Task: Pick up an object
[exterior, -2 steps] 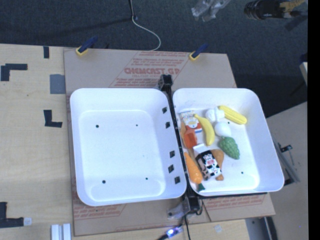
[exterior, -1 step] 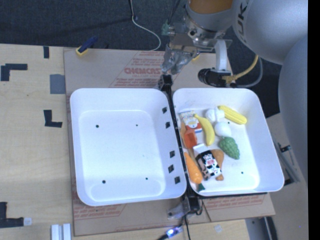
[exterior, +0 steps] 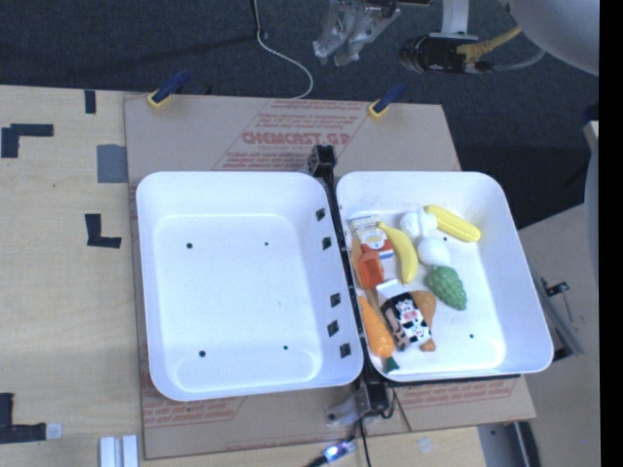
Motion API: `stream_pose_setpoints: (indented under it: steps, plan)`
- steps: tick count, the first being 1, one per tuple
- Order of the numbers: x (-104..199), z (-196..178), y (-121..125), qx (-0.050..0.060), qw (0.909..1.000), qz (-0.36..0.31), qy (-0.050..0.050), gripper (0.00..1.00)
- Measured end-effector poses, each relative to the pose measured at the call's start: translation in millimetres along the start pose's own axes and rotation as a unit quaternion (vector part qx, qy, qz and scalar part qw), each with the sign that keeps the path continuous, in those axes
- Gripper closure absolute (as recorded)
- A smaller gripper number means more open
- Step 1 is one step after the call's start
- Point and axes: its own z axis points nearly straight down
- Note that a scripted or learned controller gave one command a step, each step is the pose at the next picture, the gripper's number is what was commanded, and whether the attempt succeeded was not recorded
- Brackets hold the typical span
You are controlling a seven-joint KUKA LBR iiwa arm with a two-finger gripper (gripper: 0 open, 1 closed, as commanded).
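Dark blue carpet lies behind your desk [exterior: 58, 290], a pale wooden top with black tape marks, and a brown cardboard sheet [exterior: 292, 134] printed in red sits under two white bins held by yellow-and-blue clamps at its far corners. Take the right bin [exterior: 487, 202] as your landmark: the left bin [exterior: 234, 280] butts against its left wall.

Your candidates crowd the landmark's left half: a yellow banana [exterior: 406, 254] near the middle, a second yellow piece [exterior: 454, 224] towards the far wall, white rounded items between them, a green bumpy toy [exterior: 448, 287] just right of centre, an orange carrot [exterior: 376, 327] along the left wall, a black-and-white cow-patterned piece [exterior: 410, 321] beside it, and an orange-red carton [exterior: 370, 258] further back.

Your end effector [exterior: 343, 39] hangs well beyond the landmark's far wall, over the carpet, carrying nothing; you cannot tell from here how its fingers are set.

Watch the clutter. Things touch or overlap, so a descent may land on two at once or nudge one aside. The carrot hugs the wall, where a finger could strike the rim. Rounded, smooth toys look likely to squirt free of a pinch.
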Motion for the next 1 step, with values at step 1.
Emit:
stream_pose_setpoints:
  steps: [1]
  plan:
    - [-97.6,-54.6,-0.4,0.004,1.0,0.007,-0.003,1.0]
